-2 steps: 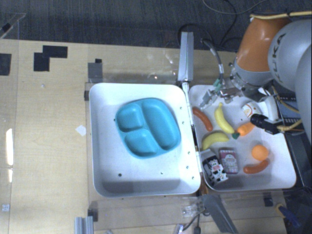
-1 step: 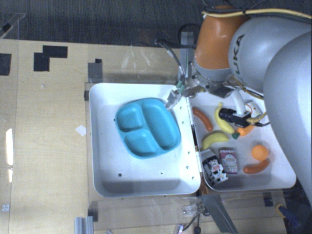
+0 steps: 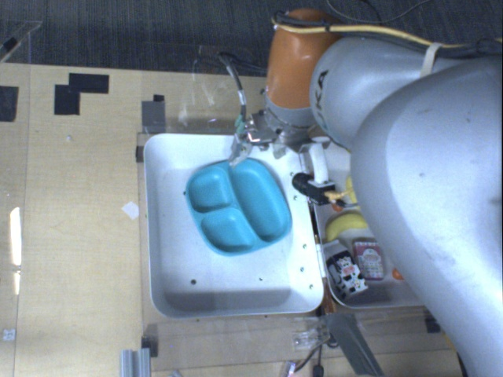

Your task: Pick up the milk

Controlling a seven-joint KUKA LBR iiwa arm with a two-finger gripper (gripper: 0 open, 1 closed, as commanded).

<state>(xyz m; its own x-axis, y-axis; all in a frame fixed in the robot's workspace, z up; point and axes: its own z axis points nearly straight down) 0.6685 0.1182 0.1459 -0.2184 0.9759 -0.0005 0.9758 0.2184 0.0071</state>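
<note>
The milk (image 3: pixel 344 273) is a small carton with a black-and-white cow pattern. It lies at the near left corner of the right bin (image 3: pixel 339 295). My gripper (image 3: pixel 239 149) hangs over the far edge of the left bin (image 3: pixel 165 234), its tip just above the far rim of a blue divided plate (image 3: pixel 237 203). It is far from the milk, up and to the left of it. Nothing shows at its tip.
A yellow rounded item (image 3: pixel 346 226) and a pink-red packet (image 3: pixel 369 259) lie beside the milk in the right bin. My large grey arm covers most of that bin. The blue plate fills the middle of the left bin.
</note>
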